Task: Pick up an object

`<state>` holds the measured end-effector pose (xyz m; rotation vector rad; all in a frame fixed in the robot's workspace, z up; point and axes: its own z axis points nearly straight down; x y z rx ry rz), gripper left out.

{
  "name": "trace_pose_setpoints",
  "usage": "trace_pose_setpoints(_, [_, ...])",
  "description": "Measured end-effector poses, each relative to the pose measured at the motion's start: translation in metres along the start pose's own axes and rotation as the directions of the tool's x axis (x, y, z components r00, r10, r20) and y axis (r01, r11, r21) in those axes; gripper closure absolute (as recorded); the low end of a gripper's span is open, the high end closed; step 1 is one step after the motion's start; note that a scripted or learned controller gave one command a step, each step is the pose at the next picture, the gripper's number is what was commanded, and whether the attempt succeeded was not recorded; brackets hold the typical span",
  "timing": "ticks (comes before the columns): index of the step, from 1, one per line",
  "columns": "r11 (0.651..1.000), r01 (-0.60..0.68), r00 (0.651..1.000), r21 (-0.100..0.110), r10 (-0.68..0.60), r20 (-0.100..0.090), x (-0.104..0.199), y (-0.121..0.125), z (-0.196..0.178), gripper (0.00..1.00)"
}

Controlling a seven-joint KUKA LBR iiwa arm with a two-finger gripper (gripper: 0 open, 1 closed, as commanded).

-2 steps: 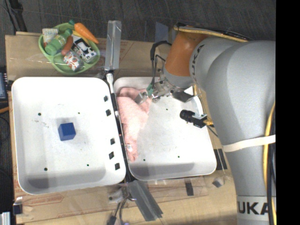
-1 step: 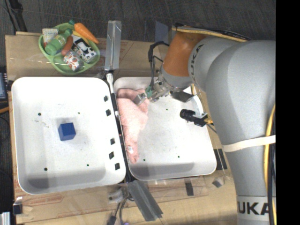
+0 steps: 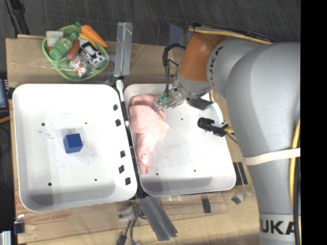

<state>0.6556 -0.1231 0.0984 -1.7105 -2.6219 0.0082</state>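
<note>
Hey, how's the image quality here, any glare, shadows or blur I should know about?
Camera view: even overhead light; soft grey shadows pool along the near walls of the left bin and right bin; the pink cloth looks washed out and soft; the blue cube stays crisp; the gripper area is small, slightly blurred.

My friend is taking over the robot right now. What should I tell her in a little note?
Hand: low over the top end of the soft pink cloth in the right white bin; grip unclear.
Things: pink cloth along that bin's left side; small blue cube in the left white bin.
Done: nothing seen lifted.
Left: grasp an object and raise it.
</note>
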Motion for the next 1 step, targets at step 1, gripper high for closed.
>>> trace_pose_setpoints(1, [0.954,-0.298,0.954,-0.008,0.298,0.003,-0.0222,-0.0207,-0.0583,1.00])
